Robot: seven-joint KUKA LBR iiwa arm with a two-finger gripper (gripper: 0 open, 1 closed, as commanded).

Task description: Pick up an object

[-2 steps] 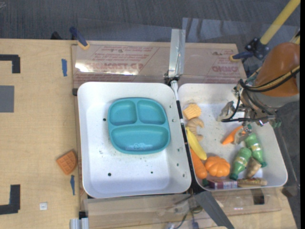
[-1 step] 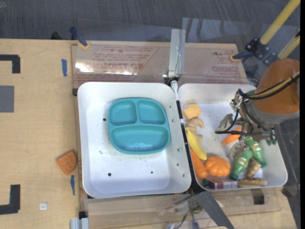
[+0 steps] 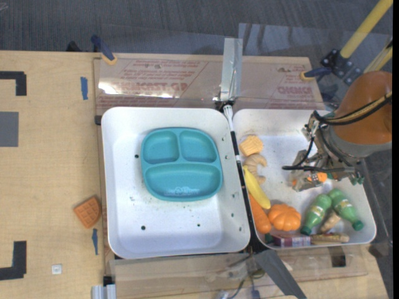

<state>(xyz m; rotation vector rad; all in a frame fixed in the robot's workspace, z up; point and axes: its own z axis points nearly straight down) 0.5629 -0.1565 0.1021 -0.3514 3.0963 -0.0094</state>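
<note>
The right bin [image 3: 280, 118] is crowded along its left wall and near edge: a waffle piece [image 3: 251, 145], a banana [image 3: 256, 189], a small pumpkin [image 3: 284, 217] and two green bottles [image 3: 330, 209] lie close together, leaving open floor mainly at the far middle. The arm's wrist [image 3: 368, 114] overhangs the right side, and the gripper [image 3: 313, 174] sits low over what may be a small orange item. In the left bin [image 3: 118, 185], a teal divided plate [image 3: 181, 164] fills the centre; bare floor rings it.
</note>
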